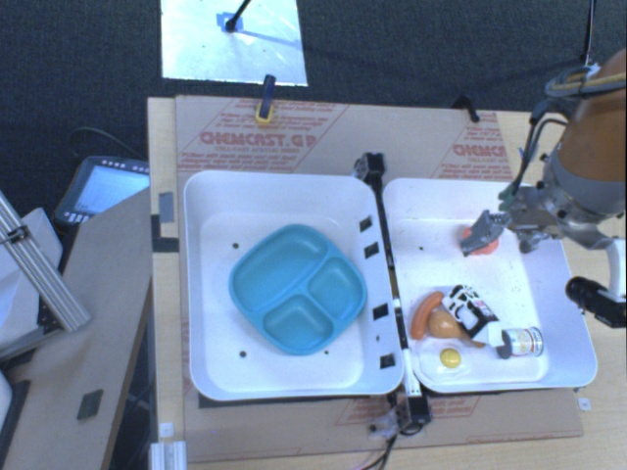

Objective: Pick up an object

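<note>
One orange-red object (480,244) sits under the fingers (481,235) mid-bin; their spread is unclear.

Right white bin (578,360): far half bare except small orange-red object (480,244); near corner crowded with orange hot dog toy (427,314), fried egg (450,358), small can (523,342). Blue divided plate (297,288) fills left bin's (211,262) centre.

Arm (588,155) is reaching in from the right, gripper (482,234) hanging over a small red-orange object (479,244) in the right bin (578,360). Toy food pile (460,313), a can (524,342) and a yellow piece (450,358) are lying near the front. Blue divided plate (297,288) is sitting in the left bin (206,292).
</note>
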`<state>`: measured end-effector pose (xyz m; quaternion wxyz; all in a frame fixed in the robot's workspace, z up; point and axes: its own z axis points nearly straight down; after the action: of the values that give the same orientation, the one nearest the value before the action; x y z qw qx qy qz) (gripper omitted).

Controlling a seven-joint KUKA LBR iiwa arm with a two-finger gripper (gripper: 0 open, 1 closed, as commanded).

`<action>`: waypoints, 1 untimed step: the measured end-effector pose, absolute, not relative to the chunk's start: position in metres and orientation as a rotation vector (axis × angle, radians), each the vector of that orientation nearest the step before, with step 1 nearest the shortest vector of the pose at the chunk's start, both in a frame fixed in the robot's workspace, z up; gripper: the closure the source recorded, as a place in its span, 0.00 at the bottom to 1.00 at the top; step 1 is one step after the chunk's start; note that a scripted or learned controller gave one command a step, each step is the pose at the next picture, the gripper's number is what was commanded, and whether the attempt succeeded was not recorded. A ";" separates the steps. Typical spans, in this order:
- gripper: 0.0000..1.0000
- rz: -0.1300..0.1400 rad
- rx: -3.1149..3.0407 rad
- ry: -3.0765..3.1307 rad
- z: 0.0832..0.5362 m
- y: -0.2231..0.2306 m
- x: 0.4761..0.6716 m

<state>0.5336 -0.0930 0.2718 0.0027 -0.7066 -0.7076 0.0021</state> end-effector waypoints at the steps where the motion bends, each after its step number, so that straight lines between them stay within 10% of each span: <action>1: 0.00 -0.002 -2.219 -2.226 0.276 -0.093 0.535</action>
<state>0.5353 -0.0929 0.2759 -0.0008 -0.7060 -0.7082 -0.0006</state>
